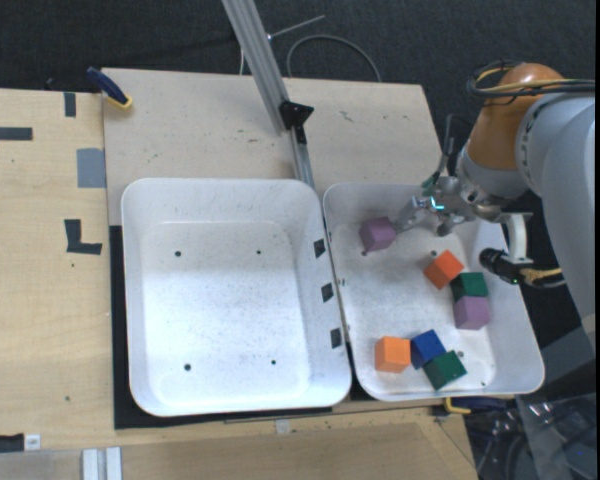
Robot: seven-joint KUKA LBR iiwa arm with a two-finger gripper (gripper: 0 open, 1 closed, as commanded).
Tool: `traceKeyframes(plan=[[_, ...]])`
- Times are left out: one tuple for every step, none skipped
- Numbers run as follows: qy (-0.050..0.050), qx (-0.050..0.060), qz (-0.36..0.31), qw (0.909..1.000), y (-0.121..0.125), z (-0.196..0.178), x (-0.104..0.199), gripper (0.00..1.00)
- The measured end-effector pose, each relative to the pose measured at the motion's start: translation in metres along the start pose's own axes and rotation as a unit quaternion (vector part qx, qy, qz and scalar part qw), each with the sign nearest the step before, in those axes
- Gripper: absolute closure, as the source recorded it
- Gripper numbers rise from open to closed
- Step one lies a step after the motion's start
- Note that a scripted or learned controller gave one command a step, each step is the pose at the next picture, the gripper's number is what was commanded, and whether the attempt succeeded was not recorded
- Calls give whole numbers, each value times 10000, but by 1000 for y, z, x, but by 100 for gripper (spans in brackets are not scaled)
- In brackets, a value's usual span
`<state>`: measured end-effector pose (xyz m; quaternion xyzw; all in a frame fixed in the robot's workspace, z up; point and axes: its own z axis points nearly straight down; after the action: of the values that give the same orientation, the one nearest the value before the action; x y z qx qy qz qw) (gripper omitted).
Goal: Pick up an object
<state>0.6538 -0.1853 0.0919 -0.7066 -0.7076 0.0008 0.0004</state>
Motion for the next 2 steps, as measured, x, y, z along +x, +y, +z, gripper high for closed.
traceKeyframes(plan=[[17,39,-3,10000,24,-15,-6,0],[10,33,-3,10000,23,-15,-6,0]])
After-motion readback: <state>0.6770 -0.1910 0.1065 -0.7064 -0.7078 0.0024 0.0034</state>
